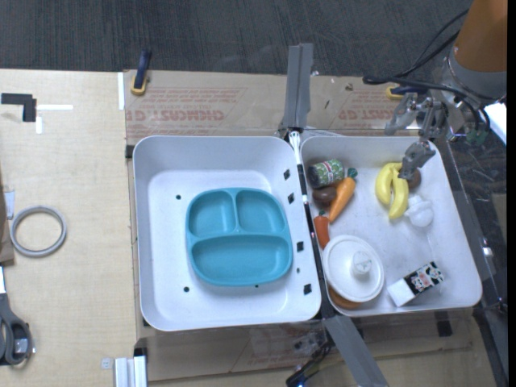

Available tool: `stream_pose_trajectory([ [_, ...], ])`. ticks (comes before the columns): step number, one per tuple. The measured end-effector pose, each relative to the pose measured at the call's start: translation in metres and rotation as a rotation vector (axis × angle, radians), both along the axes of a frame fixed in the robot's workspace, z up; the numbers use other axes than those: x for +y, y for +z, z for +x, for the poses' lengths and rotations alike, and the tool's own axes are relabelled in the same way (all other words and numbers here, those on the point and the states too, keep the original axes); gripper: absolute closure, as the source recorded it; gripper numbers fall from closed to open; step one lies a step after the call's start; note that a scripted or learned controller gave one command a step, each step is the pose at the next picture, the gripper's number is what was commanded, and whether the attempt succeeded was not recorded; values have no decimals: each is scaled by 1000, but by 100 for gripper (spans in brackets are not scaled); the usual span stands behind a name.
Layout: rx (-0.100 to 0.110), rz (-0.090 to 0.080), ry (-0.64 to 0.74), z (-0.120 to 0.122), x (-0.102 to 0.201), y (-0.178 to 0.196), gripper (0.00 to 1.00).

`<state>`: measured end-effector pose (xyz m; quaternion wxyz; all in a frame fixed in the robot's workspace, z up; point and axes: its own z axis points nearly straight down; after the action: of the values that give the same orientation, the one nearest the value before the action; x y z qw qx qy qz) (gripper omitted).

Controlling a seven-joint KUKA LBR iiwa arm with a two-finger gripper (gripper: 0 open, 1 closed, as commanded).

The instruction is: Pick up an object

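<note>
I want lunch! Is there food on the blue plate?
No, empty. The blue plate shows bare compartments; the banana and carrot lie in the other bin.

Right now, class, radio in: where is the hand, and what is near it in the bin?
Hand over the right bin, beside the banana. Nothing seen held. Carrot and white lid lie apart.

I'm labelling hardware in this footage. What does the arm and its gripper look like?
The arm enters at the top right with a broad orange band over a grey segment. Black cables loop beside it. Below sits a metallic grey wrist assembly, ending in a slim grey two-finger gripper.
</note>
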<state>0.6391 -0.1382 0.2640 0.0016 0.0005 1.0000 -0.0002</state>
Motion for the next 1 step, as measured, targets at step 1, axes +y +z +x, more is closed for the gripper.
stream_pose_trajectory([
  [1, 0, 0, -120, -1, -2, -134, 0],
])
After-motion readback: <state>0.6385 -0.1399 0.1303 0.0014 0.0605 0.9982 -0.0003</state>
